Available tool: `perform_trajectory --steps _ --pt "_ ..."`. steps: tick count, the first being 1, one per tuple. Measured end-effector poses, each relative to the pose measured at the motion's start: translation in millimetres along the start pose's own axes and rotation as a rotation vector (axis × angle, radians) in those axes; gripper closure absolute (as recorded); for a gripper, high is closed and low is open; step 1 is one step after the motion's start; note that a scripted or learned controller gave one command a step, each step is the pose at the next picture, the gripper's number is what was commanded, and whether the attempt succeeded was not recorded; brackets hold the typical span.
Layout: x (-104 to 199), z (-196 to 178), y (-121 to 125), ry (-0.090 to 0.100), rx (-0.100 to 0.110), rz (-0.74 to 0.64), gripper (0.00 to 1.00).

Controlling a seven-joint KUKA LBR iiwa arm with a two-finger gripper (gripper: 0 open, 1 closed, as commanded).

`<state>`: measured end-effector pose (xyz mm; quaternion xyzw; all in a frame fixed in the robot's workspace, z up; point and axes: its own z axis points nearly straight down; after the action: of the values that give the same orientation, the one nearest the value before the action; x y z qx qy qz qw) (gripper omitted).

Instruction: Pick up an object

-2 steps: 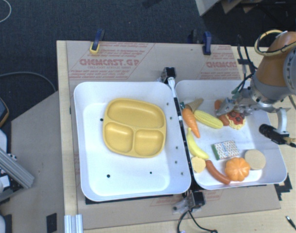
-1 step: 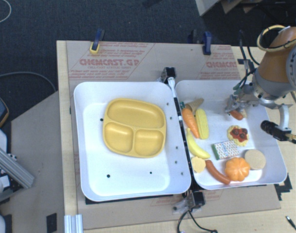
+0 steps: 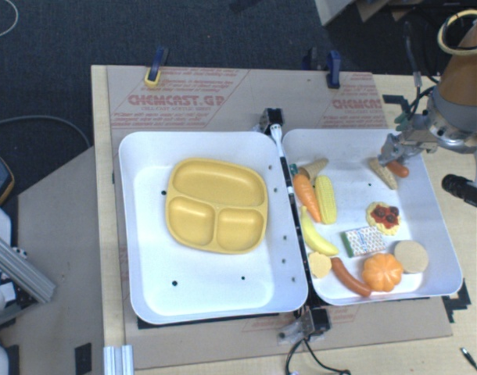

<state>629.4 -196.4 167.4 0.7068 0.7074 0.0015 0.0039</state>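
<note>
My gripper (image 3: 396,156) hangs over the far right part of the right bin (image 3: 446,233), below the grey wrist and its orange band. Right under it is a tan bread-like piece (image 3: 383,173) with a small red bit beside it; whether they touch is unclear. Further left in the same bin lie a carrot (image 3: 305,196), a corn cob (image 3: 325,198), a banana (image 3: 317,239) and a tan wedge (image 3: 313,167). Toward the near side are a small tart (image 3: 384,217), a green and blue box (image 3: 364,241), an orange pumpkin (image 3: 381,272), a round tan cookie (image 3: 411,256) and a sausage (image 3: 349,276).
The left bin (image 3: 145,272) holds a yellow divided plate (image 3: 216,205). A black divider (image 3: 289,209) runs between the two bins. Clamps (image 3: 154,73) sit at the far edge of the brown board under the bins.
</note>
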Motion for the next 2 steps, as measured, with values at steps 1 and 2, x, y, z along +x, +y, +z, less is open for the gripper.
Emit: perform_trajectory --steps 1,2 --pt "-1 -55 2 0.0 -0.001 0.0 1.0" --pt "61 -49 13 0.006 0.008 -0.006 1.0"
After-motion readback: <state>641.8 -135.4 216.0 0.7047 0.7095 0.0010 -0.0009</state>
